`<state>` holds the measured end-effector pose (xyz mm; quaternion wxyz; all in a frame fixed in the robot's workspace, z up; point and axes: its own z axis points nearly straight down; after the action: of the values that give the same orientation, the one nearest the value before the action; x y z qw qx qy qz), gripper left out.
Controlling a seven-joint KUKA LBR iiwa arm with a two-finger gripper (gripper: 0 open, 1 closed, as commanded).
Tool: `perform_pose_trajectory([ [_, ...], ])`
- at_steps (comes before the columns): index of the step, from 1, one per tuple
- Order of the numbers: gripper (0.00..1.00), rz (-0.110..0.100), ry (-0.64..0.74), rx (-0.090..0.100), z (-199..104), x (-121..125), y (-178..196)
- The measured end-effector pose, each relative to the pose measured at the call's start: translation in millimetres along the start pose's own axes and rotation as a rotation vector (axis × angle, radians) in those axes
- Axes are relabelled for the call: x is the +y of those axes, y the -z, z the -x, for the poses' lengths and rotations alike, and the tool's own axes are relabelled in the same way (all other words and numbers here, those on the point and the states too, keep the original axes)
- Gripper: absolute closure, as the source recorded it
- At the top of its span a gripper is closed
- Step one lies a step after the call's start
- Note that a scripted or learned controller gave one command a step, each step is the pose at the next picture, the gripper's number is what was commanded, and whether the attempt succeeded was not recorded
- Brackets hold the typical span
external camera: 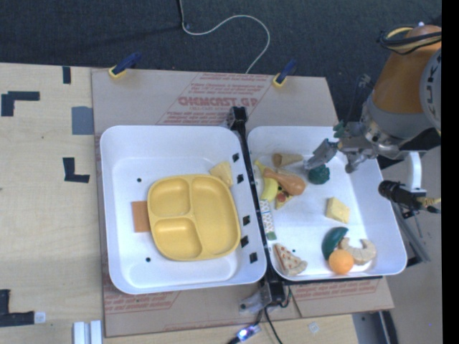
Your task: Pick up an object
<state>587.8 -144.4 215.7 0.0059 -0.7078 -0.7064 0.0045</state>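
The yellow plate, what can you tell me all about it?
The yellow plate looks like smooth plastic, with rounded corners and three hollows: two on top and one below. It lies flat, a bit turned, in the left bin. A brown card pokes out from under its left edge, and a pale yellow wedge sits at its top right corner.

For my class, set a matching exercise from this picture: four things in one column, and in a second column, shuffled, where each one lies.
Things:
1. yellow divided plate
2. orange ball
3. dark green piece
4. yellow cheese wedge

Places:
A. near corner of the right bin
B. middle of the right bin
C. left bin
D. by the gripper, far part of the right bin

Pairs: 1-C, 2-A, 3-D, 4-B
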Motion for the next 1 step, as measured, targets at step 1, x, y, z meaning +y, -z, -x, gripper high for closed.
perform_pose_trajectory([
  [1,0.00,0.013,0.003,-0.002,-0.3,2.7,7.5],
])
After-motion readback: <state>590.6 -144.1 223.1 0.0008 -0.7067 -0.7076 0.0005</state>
